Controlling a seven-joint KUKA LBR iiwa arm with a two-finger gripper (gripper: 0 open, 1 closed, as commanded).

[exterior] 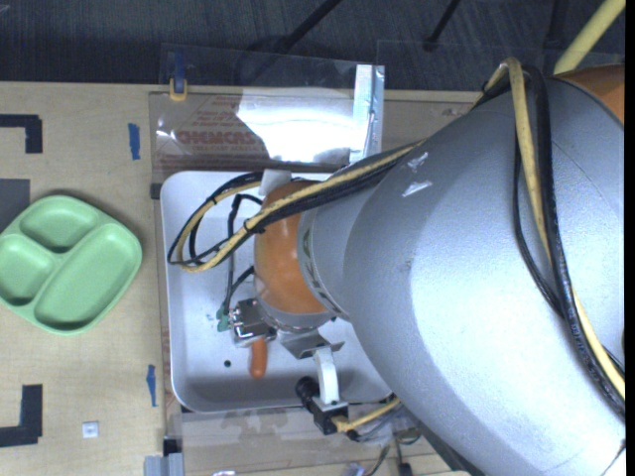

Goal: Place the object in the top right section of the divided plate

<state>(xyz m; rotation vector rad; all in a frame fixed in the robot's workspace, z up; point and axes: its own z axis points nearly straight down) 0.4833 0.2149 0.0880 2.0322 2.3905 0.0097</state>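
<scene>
- A pale wooden bench (pixel 89 117) spans the frame beneath a dark floor strip at top.
- A green divided plate (pixel 67 263) rests at left.
- A white bin (pixel 184 296) sits at centre.
- Blue tape marks (pixel 134 140) and black corner marks (pixel 28 132) dot the left side.

Robot lab test bench. Big grey arm (pixel 466 266) with loose yellow and black cables (pixel 213 228) over white bin (pixel 184 296); plywood benchtop (pixel 89 157) marked with black and blue tape; clear plastic screen (pixel 268 122); green divided plate (pixel 67 263) as prop.

Faint reddish print runs across the clear plastic sheet (pixel 260 127) behind the bin. It is too blurred to read.
</scene>
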